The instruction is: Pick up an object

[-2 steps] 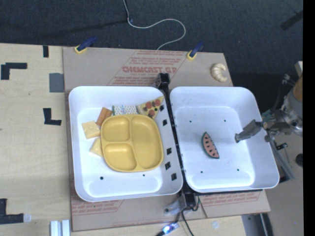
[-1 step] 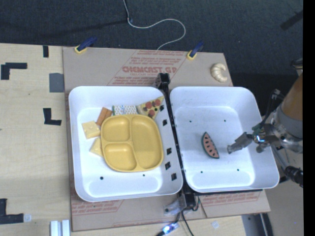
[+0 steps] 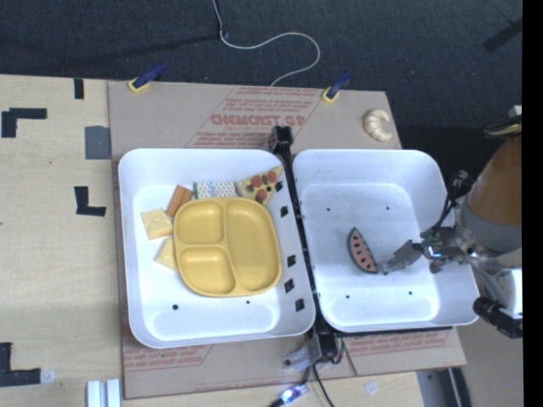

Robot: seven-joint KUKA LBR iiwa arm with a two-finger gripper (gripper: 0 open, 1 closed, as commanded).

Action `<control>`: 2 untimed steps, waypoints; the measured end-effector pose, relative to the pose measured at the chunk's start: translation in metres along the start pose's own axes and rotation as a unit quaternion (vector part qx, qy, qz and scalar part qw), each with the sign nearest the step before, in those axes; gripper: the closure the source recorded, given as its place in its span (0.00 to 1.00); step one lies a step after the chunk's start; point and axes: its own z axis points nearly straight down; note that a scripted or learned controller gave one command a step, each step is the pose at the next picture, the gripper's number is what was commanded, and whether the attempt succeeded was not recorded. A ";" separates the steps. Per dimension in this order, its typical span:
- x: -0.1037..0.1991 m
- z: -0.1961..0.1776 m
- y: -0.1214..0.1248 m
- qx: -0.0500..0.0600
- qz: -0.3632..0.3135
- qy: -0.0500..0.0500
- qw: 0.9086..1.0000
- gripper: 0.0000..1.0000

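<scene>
While claw (image 3: 392, 263) nears curved watermelon slice (image 3: 362, 251) in smooth white right bin (image 3: 424, 172), finger state unclear.

Two shallow white plastic bins: left bin (image 3: 144, 312), right bin (image 3: 424, 176). Yellow divided plastic plate (image 3: 227, 246). Pale yellow cracker-like squares (image 3: 156, 223), one orange-brown piece (image 3: 178, 199). Pizza-slice toy (image 3: 263, 182), yellow with red spots. Watermelon-slice toy (image 3: 362, 251), red with dark seeds, green rind. Brown cardboard sheet (image 3: 246, 117), red print. Blue-and-yellow clamps (image 3: 148, 76). Grey gripper (image 3: 392, 263), orange band on arm (image 3: 502, 185).
</scene>
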 end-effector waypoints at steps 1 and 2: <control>0.004 0.044 -0.003 0.000 0.000 0.000 1.000 0.00; 0.005 0.073 -0.003 -0.002 0.000 -0.001 1.000 0.00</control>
